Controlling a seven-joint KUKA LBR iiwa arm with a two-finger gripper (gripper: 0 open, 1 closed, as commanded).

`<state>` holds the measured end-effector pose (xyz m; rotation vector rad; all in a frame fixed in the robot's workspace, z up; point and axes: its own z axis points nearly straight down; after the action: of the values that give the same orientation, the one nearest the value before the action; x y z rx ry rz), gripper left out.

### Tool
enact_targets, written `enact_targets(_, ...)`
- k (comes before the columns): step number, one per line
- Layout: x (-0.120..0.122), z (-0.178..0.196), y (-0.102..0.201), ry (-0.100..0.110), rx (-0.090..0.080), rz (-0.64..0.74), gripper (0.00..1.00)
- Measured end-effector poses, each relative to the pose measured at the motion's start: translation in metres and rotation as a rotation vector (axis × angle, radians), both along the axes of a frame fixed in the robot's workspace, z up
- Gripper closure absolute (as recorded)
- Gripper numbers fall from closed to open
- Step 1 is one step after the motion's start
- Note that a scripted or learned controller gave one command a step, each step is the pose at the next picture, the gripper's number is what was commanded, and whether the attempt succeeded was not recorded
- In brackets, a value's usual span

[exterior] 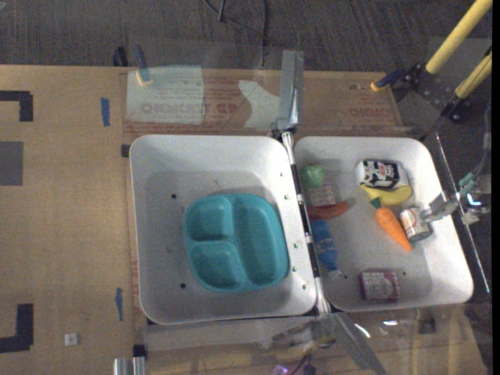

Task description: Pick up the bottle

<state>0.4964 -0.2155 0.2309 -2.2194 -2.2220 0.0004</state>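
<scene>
The bottle [319, 209] lies in the right bin [445, 272] against its left wall, green cap toward the far end, a blue-labelled part nearer the camera. A red chili [330, 209] crosses it, with a carrot [393, 229], banana [394, 196], small can [410, 223] and cow-print carton [380, 173] to the right. The left bin [156, 170] holds a teal divided tray [234, 241]; whether the end effector is wide or narrow, I cannot tell.

Clear green-capped bottle [319, 209] lying along right bin's left wall.
</scene>
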Motion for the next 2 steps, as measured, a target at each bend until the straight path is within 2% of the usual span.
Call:
enact_targets(1, -0.0127, -0.1349, 0.0024, -0.004, 0.007, -0.043, 0.0)
enact_targets(2, -0.0139, -0.1259, -0.0014, -0.005, 0.002, -0.049, 1.0)
